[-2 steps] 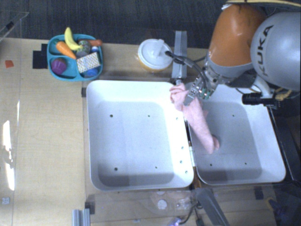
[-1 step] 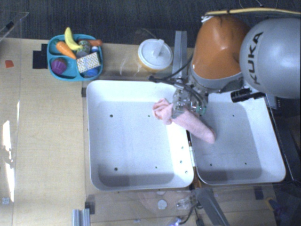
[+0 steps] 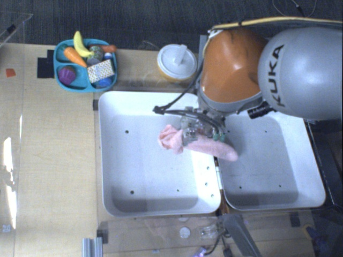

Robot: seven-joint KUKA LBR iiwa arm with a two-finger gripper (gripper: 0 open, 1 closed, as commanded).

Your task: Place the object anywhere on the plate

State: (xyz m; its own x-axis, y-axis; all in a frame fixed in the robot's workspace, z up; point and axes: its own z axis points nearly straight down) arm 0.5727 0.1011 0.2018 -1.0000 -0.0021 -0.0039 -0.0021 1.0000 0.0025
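A soft pink object [image 3: 206, 146] hangs under my gripper [image 3: 202, 134], over the right part of the left bin [image 3: 134, 186]. One bunched end lies to the left and a long end reaches right across the seam between the bins. The fingers are closed on its middle, and the wrist hides part of it. The plate [image 3: 60, 63] is a blue divided dish on the bench beyond the left bin's far left corner, well away from the gripper. It holds toy food: a banana, a carrot, a purple piece and a speckled block.
A white-lidded yellow cup [image 3: 177, 62] stands on the bench just behind the left bin, close to the arm's orange band [image 3: 230, 63]. The right bin [image 3: 278, 170] lies under the arm. Black cables run left from the wrist.
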